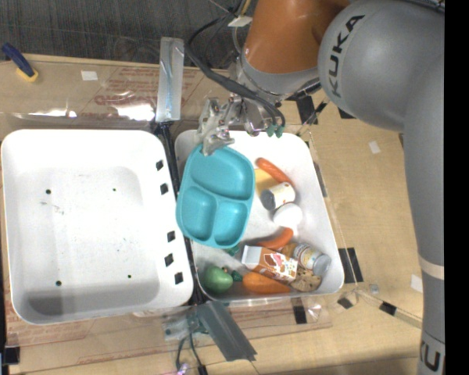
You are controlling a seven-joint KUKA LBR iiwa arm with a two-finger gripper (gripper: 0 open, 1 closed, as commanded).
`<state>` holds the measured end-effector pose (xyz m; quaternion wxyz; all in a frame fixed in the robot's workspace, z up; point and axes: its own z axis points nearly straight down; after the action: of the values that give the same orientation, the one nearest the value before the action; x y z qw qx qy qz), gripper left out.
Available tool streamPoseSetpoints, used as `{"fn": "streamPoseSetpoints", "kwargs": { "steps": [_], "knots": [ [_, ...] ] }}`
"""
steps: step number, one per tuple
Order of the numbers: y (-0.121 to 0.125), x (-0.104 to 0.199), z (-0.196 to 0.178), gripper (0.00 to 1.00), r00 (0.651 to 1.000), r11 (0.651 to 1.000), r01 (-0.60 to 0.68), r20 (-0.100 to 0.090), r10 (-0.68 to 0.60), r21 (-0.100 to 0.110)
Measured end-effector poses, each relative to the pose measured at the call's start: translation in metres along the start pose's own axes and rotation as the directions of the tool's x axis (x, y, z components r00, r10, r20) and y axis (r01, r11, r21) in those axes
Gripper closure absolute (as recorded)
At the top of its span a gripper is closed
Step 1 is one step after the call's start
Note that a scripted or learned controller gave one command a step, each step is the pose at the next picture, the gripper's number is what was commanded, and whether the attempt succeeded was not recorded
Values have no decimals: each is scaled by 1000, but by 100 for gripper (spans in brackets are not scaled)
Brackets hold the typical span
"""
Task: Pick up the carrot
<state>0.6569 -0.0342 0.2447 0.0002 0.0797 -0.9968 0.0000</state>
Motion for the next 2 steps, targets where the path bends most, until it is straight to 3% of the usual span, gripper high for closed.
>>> {"fn": "streamPoseSetpoints", "kwargs": {
  "steps": [1, 2],
  "knots": [
    [-32, 6, 55, 100, 966, 966, 257, -3, -257, -1],
    [-63, 8, 88, 100, 795, 795, 606, 9, -606, 0]
  ]
}}
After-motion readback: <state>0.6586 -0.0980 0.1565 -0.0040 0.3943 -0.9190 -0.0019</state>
